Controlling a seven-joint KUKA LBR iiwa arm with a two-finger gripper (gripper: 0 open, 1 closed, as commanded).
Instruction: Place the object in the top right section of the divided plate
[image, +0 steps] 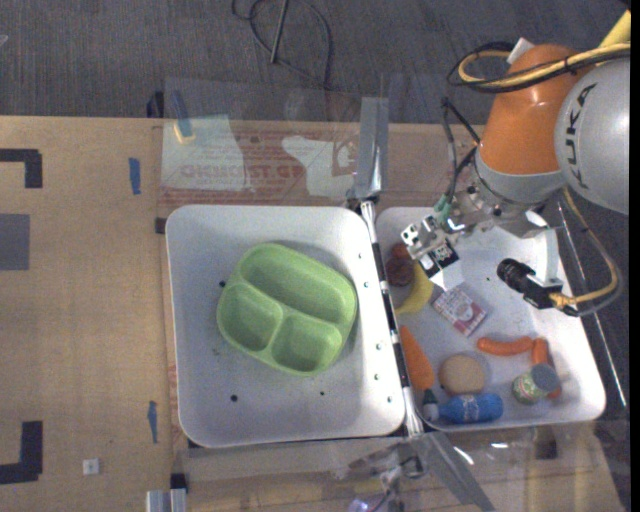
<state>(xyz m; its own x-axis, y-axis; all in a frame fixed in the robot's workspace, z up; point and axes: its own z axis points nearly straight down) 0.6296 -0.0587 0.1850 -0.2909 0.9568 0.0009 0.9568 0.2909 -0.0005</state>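
Observation:
A green divided plate (288, 308) with three sections lies tilted in the left bin (200, 400), and nothing is in it. My gripper (426, 246) hovers over the upper left corner of the right bin (585, 385). It looks open, with nothing between its fingers. Just below and left of it lie a dark brown item (400, 268) and a yellow item (418, 291), close against the bin's left wall. The arm's orange band (525, 105) is above the bin's far edge.
The right bin also holds a pink-and-white packet (460, 308), an orange carrot (417, 360), a tan round object (462, 373), a blue bottle (471, 408), an orange sausage (505, 346) and a small can (535, 385). A metal divider (372, 160) runs between the bins.

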